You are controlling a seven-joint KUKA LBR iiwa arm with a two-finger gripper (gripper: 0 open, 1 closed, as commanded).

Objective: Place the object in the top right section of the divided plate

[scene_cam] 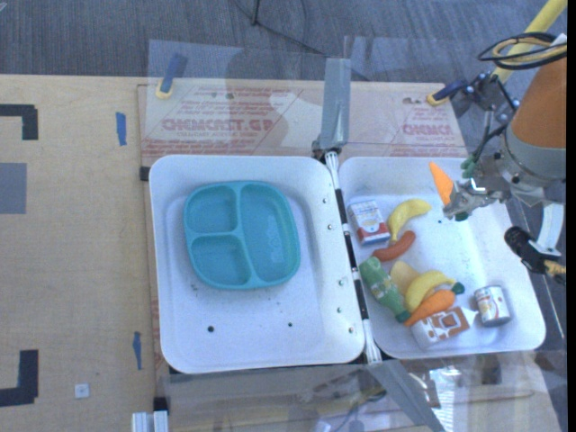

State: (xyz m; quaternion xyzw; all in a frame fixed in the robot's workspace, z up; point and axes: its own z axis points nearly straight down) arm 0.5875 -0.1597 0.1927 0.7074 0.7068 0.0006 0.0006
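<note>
While above the right bin (531, 331), tool (457, 207) near carrot (441, 184).

A teal divided plate (241, 235) sits in the white left bin (180, 331). The white right bin (526, 331) holds two yellow bananas (408, 214), an orange carrot (430, 306), a green bottle (383, 288) and a red sausage (394, 247). The bench (72, 268) is pale wood.

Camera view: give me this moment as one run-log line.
gripper: over right bin, upper part | divided plate: left bin | orange wedge: beside gripper
</note>
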